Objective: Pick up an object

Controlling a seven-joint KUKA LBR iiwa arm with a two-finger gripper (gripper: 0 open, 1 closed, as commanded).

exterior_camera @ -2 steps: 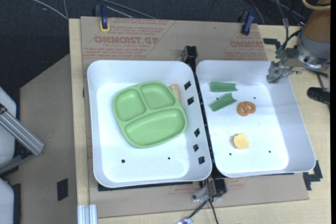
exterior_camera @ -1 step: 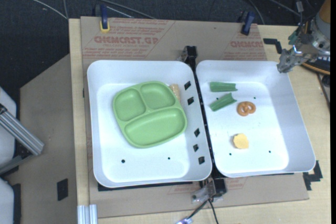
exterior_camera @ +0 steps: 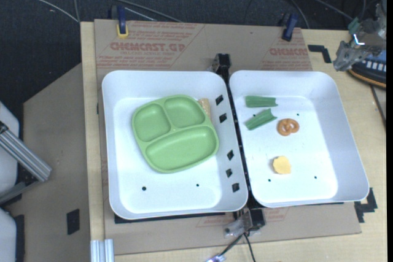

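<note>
Left bin [exterior_camera: 116,132]: green tray [exterior_camera: 175,134]. Right bin [exterior_camera: 344,132]: two green sticks [exterior_camera: 260,101], pretzel [exterior_camera: 287,126], yellow piece [exterior_camera: 281,165]. Gripper state: cannot tell.

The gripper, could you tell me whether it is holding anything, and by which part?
Nothing is held: the gripper is outside the bins, away from the pretzel.

Two white bins, the left bin [exterior_camera: 116,132] and the right bin [exterior_camera: 344,150], lay on a tan board [exterior_camera: 184,40] printed with reddish lettering and held at its far edge by a blue-and-yellow clamp [exterior_camera: 122,20] and a blue clamp [exterior_camera: 288,26]. The left bin held a light green divided plate [exterior_camera: 175,133] with a pale tan piece [exterior_camera: 204,107] at its far right edge. The right bin held two darker green sticks [exterior_camera: 260,110], an orange-brown pretzel-shaped piece [exterior_camera: 287,126] and a yellow piece [exterior_camera: 281,165].
</note>
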